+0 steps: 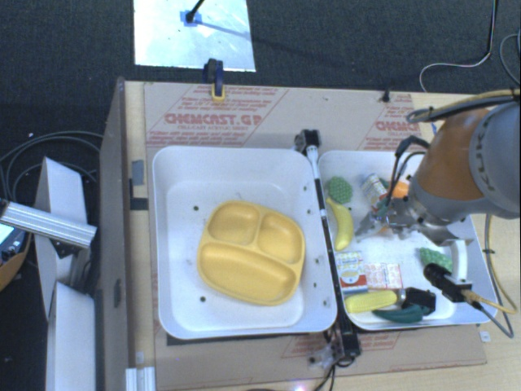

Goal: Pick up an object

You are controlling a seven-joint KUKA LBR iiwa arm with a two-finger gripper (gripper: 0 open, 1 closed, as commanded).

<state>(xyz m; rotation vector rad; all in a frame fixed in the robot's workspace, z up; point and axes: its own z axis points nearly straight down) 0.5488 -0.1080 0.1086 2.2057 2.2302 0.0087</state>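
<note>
My gripper (381,220) is low over the middle of the right bin (482,277), just right of a yellow banana (343,225) that lies along the bin's left wall. A green round thing (339,190) sits above the banana. A small clear bottle (374,187) and an orange piece (399,191) lie at the back, close to the wrist. In front of the gripper lies a red and white packet (371,276). A yellow oblong thing (372,301) and a teal tool (407,313) lie along the front wall. A green thing (435,257) rests to the right.
The left bin (175,218) holds a yellow divided plate (252,251). A metal divider bar (321,218) runs between the two bins. The arm's orange band and grey body (468,165) cover the right bin's back right part.
</note>
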